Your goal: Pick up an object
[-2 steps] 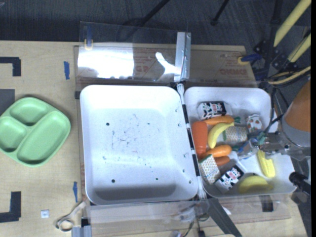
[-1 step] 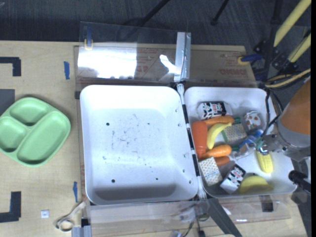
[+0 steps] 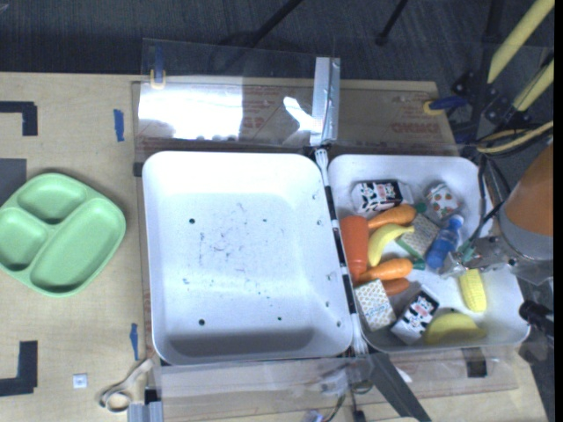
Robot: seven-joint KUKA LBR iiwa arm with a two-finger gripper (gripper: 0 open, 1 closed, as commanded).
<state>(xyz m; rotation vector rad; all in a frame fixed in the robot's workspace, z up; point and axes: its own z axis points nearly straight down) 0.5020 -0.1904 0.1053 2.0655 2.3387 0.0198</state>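
Altogether, two white bins sit side by side, and everything below is placed against the right bin (image 3: 493, 345). Far to its left on the bench lies one green divided plate (image 3: 58, 233); directly to its left, touching it, is the left bin (image 3: 167, 183).

Inside the right bin, going left to right: one orange block (image 3: 354, 243) stands along the left wall, its long axis running front to back. Beside it lie two carrots, the upper carrot (image 3: 393, 216) and the lower carrot (image 3: 391, 269), both lying roughly across the bin, with one banana (image 3: 380, 243) curved between them. Two black-and-white cartons follow, one carton (image 3: 376, 195) near the back wall and a second carton (image 3: 414, 315) near the front. One blue bottle (image 3: 444, 241) tilts up toward the right, and one corn cob (image 3: 472, 290) runs front to back.

At the bin's right wall the gripper (image 3: 475, 255) hangs just above the corn cob and right of the blue bottle; whether its fingers are spread or closed cannot be told.
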